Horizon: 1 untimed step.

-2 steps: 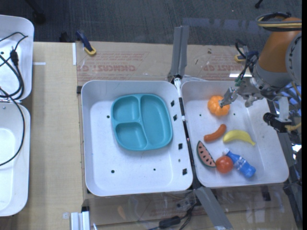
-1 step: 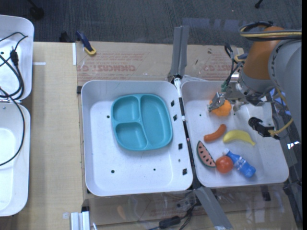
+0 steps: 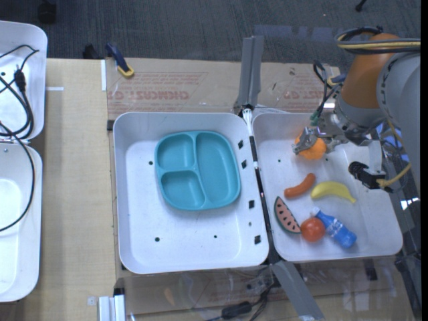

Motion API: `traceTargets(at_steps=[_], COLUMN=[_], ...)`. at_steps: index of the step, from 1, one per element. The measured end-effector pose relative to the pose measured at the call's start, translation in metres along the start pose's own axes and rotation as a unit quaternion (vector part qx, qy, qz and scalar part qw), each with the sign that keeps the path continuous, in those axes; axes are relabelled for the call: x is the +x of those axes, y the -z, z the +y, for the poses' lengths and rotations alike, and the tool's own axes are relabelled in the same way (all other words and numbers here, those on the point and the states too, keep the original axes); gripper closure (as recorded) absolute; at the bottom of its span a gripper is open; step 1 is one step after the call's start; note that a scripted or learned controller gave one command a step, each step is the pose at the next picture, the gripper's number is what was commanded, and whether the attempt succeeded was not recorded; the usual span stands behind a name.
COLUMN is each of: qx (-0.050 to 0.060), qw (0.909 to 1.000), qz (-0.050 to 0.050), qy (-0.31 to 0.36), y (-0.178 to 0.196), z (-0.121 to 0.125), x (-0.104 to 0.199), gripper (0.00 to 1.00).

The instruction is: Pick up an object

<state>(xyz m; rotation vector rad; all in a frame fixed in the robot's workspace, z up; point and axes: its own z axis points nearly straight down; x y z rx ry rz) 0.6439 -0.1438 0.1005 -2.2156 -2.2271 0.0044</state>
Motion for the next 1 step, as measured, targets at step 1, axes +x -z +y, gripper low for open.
traceTargets(at_steps=[1], qx=[-0.001], qw=[1.0000], qz=[0.000], qy=[-0.002], y=[0.0911], z=[-0.0225], x=[0.0778], gripper=[1.00])
